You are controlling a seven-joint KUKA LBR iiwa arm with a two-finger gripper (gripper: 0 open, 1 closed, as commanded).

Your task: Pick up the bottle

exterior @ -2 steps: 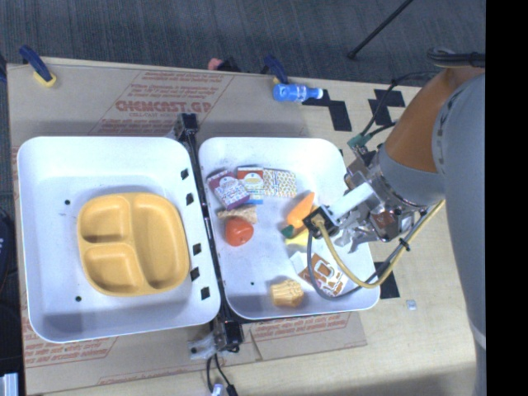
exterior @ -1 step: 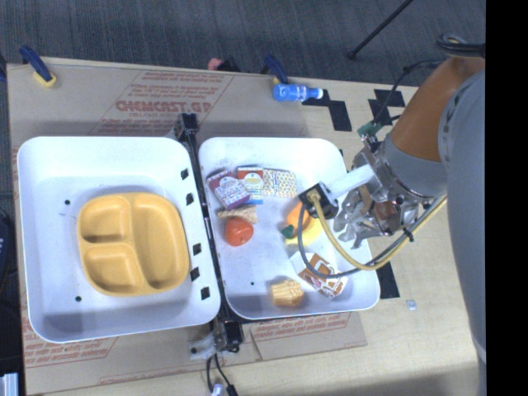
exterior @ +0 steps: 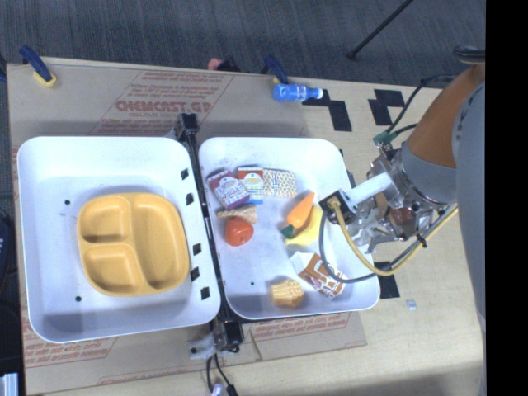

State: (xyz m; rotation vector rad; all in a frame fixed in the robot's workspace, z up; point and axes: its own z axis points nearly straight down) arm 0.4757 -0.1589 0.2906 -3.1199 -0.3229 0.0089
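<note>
Biggest stuff first: 2 white bins sit side by side on a cardboard sheet (exterior: pixel 165 97). The left bin (exterior: pixel 33 163) has just 1 yellow divided tray (exterior: pixel 132 242) in it. The right bin (exterior: pixel 264 151) has the clutter: a few snack packets (exterior: pixel 252 184) toward its back left, a carrot (exterior: pixel 299 209) and a tomato (exterior: pixel 239 233) mid-bin, and smaller bits at the front. The arm (exterior: pixel 445 139) comes in from the right, and its gripper (exterior: pixel 384 221) hangs at the right bin's right rim, roughly level with the carrot. Honestly can't tell if the gripper is open or closed.

The bottle (exterior: pixel 295 92) is the little blue one lying on its side on the bench, outside both bins, just behind the right bin's back edge and well apart from the gripper.

What could go wrong, my guess: the gripper drops into the bin beside it and grabs the carrot or a packet instead. Also, a bottle on its side rolls, so an off-centre pinch could shove it away. And the blue clamp (exterior: pixel 275 68) near it is easy to bump.
</note>
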